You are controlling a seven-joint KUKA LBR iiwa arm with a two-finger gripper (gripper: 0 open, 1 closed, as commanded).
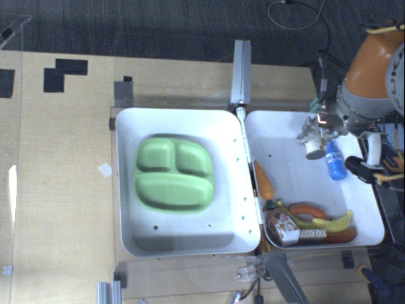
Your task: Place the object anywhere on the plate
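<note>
Peeking out under the gripper (314,138), a blue bottle (335,160) lies in the right bin (285,170); whether it is gripped is unclear. The green plate (173,173) sits in the left bin (126,189).

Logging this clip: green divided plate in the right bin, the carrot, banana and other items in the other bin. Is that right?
Not quite. The camera view shows the green divided plate in the left bin; the carrot, banana and other items lie in the right bin.

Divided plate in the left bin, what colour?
Light green, the three-compartment plastic plate in the left white bin, seen in the camera view.
</note>
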